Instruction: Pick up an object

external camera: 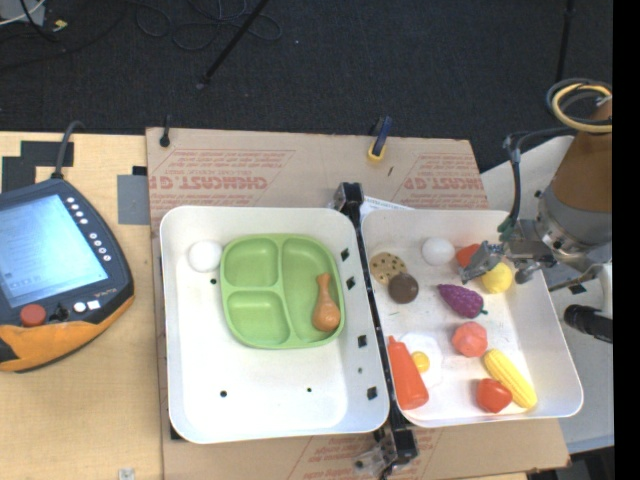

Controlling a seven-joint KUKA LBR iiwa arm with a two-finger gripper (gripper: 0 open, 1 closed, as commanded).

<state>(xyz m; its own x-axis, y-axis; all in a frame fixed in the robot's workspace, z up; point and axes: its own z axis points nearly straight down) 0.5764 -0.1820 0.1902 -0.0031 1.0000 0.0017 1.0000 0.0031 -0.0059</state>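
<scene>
My gripper (489, 260) hangs low over the upper right part of the right bin (560, 353), on the grey arm with its orange band (588, 173). It sits between a red piece (467, 255) on its left and a yellow lemon (497, 279) just below it; I cannot make out whether it touches either. Nearby lie a white egg (437, 251), a purple eggplant (460, 299), a cookie (386, 265) and a brown round piece (403, 288). Lower down are a tomato (469, 339), a corn cob (509, 377), a red pepper (492, 396), an orange carrot (407, 373) and a fried egg (422, 353).
The left bin (190, 368) holds a green divided plate (262, 318) with a drumstick (326, 304) on it, and a white ball (204, 256). A tablet pendant (55, 263) lies on the bench at far left. A yellow clamp (378, 140) stands behind the bins.
</scene>
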